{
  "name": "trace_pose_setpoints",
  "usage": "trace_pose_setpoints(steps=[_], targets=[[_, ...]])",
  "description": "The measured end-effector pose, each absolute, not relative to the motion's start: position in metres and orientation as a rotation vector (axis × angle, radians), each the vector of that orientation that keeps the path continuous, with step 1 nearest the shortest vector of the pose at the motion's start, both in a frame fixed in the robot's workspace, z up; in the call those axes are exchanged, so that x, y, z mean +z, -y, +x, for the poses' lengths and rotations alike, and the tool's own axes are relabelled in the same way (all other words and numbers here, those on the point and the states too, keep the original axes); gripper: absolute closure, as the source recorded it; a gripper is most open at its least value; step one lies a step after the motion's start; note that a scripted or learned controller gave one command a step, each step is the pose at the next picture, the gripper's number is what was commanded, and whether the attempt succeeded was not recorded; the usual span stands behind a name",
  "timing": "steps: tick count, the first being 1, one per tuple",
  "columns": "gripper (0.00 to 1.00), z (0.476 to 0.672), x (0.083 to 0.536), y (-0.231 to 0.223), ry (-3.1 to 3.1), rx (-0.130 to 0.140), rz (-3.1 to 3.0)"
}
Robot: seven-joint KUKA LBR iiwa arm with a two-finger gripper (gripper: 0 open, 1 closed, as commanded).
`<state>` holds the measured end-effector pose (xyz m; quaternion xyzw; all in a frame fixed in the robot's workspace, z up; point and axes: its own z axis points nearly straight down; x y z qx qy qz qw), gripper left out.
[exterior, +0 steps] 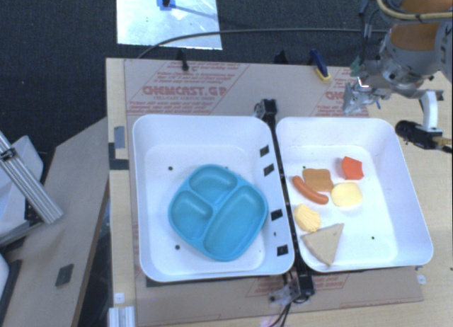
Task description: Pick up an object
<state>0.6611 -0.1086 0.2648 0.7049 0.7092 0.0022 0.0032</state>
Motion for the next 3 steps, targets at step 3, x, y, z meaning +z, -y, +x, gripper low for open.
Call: trace_pose_setpoints(steps=[3], targets=[[1.0, 0.621, 0.245, -0.042, -2.233, 0.002, 2.211]])
